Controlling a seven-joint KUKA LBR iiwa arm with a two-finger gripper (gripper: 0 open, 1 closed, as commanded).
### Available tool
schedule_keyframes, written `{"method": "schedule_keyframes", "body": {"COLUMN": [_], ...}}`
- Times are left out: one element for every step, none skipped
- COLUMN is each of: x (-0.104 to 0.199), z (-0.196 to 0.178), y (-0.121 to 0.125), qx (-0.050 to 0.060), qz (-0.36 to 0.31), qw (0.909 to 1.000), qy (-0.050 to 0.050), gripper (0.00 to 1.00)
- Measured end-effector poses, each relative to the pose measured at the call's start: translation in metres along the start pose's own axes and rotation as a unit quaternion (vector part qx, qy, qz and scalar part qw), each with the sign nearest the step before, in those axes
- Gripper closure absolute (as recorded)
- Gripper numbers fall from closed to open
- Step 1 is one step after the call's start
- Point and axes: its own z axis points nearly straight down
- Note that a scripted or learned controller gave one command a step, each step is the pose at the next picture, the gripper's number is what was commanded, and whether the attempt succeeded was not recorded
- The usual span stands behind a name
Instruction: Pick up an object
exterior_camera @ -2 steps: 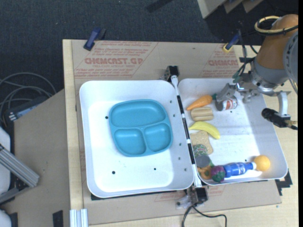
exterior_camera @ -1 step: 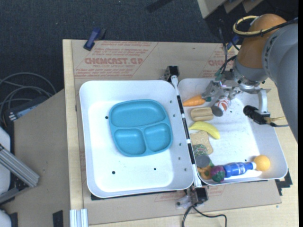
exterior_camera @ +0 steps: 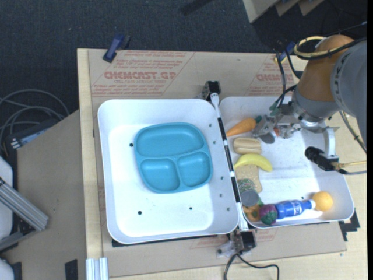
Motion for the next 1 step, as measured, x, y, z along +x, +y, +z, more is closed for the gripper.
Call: {"method": "schedule_keyframes", "body": {"x": [0.0217], "z": [0.0035], "y": [0.0315], "qx": [0.015], "qz": [-0.002], "qw": [0.9999], "qy": [0.001], "gripper": [0.00]}}
